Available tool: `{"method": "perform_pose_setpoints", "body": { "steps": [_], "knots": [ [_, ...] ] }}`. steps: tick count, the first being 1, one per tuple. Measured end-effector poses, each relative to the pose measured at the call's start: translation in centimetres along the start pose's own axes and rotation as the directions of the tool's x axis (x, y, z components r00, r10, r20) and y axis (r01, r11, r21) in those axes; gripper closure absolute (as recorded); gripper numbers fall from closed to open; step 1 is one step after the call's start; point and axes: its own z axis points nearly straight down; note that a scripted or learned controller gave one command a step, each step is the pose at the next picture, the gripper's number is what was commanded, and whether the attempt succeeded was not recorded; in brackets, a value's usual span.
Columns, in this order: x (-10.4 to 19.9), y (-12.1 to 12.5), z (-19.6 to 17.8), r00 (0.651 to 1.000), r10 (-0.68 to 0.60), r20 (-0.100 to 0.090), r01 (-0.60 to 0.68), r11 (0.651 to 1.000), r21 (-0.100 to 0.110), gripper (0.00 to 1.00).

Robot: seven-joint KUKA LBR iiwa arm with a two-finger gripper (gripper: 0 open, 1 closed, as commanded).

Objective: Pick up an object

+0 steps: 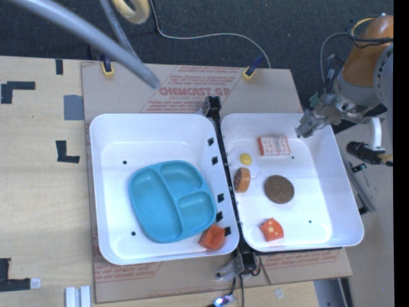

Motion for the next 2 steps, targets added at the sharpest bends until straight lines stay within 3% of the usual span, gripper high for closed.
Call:
{"method": "perform_pose_setpoints", "body": {
  "steps": [1,2],
  "knots": [
    [0.0,0.1,-5.3,1.0,0.0,-0.001,0.0,1.0,0.0,1.0],
    [5.5,0.5,-6.4,1.0,-0.004,-0.003,0.004,1.0,0.003,1.0]
  ]
}}
